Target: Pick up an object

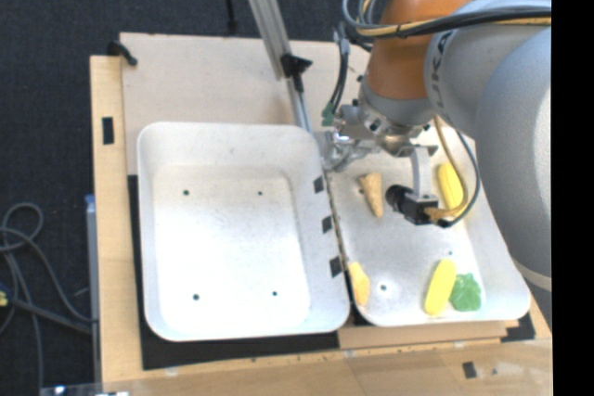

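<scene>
Over the far left corner of the right-hand shallow white plastic bin [401,248], close to the divide with its neighbour, hangs the gripper [342,146]; I cannot tell whether it is open or closed. The nearest target, in my judgement, is the tan cone-shaped piece [371,194], lying just beside it on the bin floor. I would centre above the cone's middle, line up across its width, and descend straight, keeping clear of the bin wall.
</scene>
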{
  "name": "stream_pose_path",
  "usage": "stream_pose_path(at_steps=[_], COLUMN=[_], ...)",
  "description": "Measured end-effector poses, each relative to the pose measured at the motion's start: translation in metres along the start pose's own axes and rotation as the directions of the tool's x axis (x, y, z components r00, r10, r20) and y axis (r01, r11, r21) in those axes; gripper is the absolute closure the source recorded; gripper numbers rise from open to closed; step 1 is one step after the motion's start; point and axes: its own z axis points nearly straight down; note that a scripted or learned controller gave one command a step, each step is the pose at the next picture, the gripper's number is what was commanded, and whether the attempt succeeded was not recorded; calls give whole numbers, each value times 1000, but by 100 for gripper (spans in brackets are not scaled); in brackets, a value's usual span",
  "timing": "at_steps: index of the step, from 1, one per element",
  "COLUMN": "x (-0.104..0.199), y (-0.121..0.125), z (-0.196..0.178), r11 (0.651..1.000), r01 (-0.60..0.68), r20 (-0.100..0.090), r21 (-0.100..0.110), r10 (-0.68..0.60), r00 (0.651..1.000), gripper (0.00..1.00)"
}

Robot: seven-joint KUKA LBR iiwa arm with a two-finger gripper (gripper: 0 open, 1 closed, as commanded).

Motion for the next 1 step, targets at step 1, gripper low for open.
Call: stream_pose_path(at_steps=[1], x=[50], y=[30], z=[-12], r11=[1000], r01=[0], r20=[-1], r21=[-2], r10=[0], r00=[1000], gripper=[100])
